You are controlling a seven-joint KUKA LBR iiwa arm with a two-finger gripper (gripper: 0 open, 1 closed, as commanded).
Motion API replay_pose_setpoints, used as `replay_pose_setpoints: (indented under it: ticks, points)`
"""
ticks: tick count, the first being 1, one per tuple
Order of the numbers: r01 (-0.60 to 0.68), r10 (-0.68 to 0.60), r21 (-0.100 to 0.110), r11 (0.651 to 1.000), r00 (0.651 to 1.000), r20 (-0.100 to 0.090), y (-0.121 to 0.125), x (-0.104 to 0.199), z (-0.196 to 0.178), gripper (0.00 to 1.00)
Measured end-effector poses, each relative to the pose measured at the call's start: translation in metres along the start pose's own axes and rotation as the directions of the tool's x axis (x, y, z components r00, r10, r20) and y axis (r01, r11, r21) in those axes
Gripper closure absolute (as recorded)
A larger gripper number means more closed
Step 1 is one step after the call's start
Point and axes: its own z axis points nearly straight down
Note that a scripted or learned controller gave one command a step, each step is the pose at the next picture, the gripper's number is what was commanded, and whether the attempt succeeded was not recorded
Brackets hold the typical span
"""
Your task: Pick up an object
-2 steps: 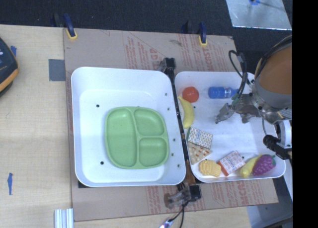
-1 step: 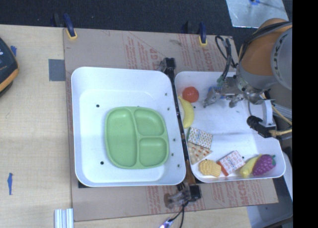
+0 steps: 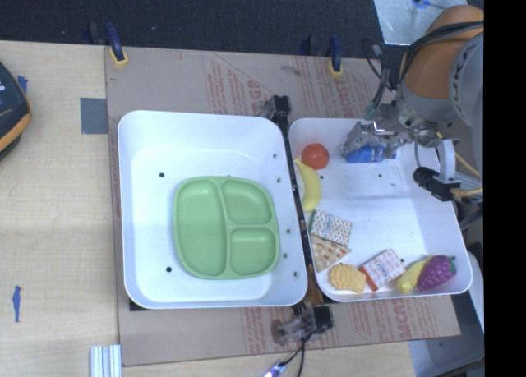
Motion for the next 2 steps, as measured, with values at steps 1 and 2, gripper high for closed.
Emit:
replay_pose_setpoints:
  ticks: [1,2]
  points:
    - [-0.001,0.001,0.002,1.0,1.0,0.001,-0.032,0.019,0.037,0.0]
    - [0.001,-0.001,0.002,1.0,1.0,0.001,-0.049,0.052,0.037,0.0]
